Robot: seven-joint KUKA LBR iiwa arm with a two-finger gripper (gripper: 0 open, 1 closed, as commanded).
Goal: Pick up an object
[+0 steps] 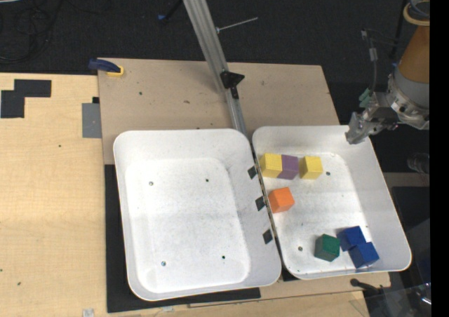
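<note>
Six blocks in right bin (pixel 382 189); end effector (pixel 356 130) at its 1 o'clock corner, grip state cannot be told.
Nearest candidate: yellow cube (pixel 311 167), small, matte, square-edged, standing just apart from purple block (pixel 289 166); best taken by descending vertically, centred, across its free faces.

My arm comes in from the right edge of the surface, high toward its far right corner. The orange band sits uppermost, with the grey wrist just below it, angled down and to the left. My gripper (pixel 356 130) hangs at the end of the wrist, its tip pointing down and left toward the far right corner. The gripper looks small and blurred, and nothing shows at its tip.
</note>
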